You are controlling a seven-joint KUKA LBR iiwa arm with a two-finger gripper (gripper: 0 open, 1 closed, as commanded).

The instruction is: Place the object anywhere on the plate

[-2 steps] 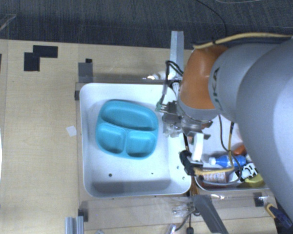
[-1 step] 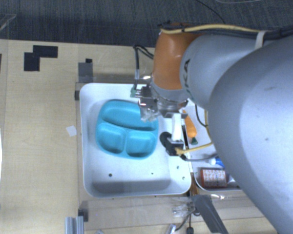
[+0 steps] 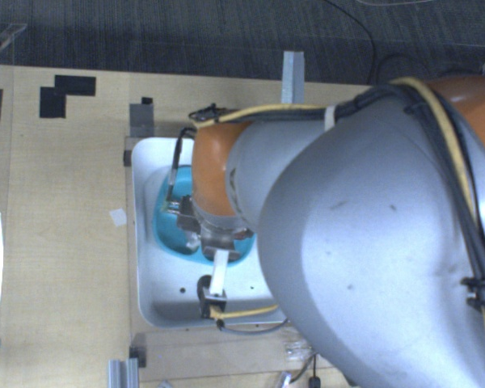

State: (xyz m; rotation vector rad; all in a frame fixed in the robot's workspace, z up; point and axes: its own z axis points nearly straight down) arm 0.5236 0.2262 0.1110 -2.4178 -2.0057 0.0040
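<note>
Now | arm [image 3: 372, 233] over blue plate [image 3: 168, 229] in white bin [image 3: 145, 281] | jaws: cannot tell

plate [image 3: 171, 231]: glossy blue plastic | bin [image 3: 149, 217]: smooth white plastic | bench [image 3: 56, 241]: matt wood
</note>
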